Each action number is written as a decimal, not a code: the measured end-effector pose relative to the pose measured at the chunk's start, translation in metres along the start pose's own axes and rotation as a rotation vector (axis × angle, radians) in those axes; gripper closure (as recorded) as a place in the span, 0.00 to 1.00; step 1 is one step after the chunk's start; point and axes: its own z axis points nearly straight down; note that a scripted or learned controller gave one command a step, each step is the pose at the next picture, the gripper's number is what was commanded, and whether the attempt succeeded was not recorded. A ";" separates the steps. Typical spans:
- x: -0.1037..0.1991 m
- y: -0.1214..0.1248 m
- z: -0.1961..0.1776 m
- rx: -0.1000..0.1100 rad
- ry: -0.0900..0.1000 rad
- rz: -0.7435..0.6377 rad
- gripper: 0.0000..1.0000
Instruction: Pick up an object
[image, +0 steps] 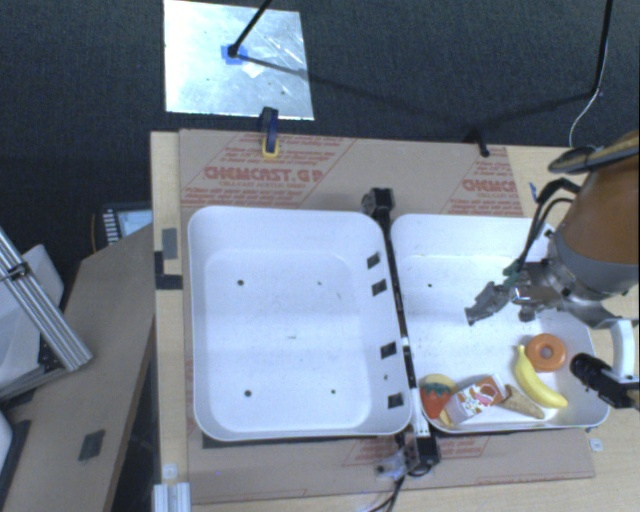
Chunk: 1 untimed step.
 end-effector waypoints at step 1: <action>0.029 -0.014 -0.075 -0.008 0.000 -0.005 0.00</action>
